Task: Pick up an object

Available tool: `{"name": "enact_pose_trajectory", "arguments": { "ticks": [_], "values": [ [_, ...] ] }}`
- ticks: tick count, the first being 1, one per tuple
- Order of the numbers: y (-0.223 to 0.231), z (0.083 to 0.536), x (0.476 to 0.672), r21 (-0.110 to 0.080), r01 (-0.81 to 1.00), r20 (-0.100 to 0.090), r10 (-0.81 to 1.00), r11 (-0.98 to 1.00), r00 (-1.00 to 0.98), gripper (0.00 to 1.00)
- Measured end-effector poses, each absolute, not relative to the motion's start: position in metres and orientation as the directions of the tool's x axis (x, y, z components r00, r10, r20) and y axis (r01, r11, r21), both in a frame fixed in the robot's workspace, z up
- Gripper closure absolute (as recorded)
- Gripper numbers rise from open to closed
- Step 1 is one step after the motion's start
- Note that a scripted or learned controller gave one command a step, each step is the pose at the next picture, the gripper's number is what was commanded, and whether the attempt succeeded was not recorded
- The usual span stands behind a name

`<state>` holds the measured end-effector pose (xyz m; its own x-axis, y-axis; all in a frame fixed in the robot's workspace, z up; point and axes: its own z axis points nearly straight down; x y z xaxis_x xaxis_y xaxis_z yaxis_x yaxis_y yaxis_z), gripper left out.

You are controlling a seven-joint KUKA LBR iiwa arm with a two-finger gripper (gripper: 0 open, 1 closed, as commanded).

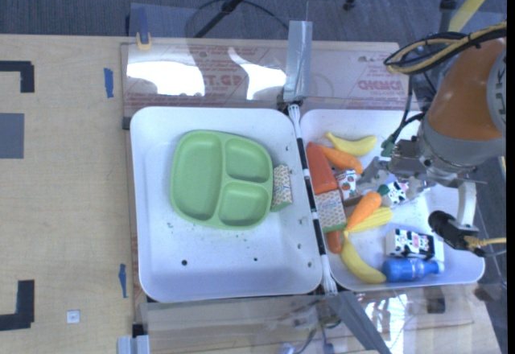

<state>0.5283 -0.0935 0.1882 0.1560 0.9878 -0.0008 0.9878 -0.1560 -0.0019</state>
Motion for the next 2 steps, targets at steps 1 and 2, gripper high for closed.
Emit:
{"name": "enact_pose_trajectory", "arguments": {
  "ticks": [1, 2],
  "values": [
    [-0.126, 0.108, 0.523, -0.003, 0.954, -0.001, 0.954, -0.298, 0.298, 0.00],
    [-0.122, 0.086, 0.558, 0.000, 0.791, -0.001, 0.791, -0.612, 0.612, 0.00]
  ]
}}
